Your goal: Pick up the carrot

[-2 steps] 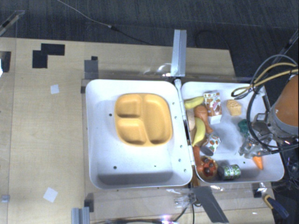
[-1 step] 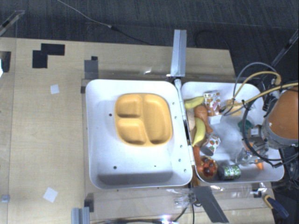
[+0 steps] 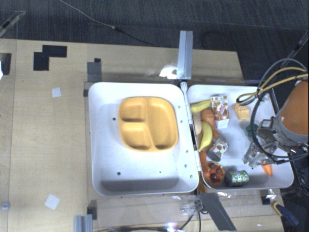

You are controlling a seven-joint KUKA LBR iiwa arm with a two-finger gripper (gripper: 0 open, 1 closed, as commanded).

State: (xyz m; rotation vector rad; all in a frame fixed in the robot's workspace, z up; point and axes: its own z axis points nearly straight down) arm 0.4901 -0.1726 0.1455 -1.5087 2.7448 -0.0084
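Note:
An orange carrot (image 3: 267, 168) shows as a short stub near the front right corner of the right bin (image 3: 282, 180). My gripper (image 3: 257, 159) hangs low over that corner, right against the carrot's left end. Most of the carrot is hidden under the gripper and its cables, so whether it is gripped is unclear. The grey arm with its orange band (image 3: 295, 108) comes in from the right.
The right bin also holds two bananas (image 3: 206, 135), a brown oblong item (image 3: 208, 116), a small carton (image 3: 219, 106), a yellow block (image 3: 242, 111), a green can (image 3: 237, 178) and red fruit (image 3: 215, 173). The left bin (image 3: 104, 129) carries a yellow divided plate (image 3: 147, 123).

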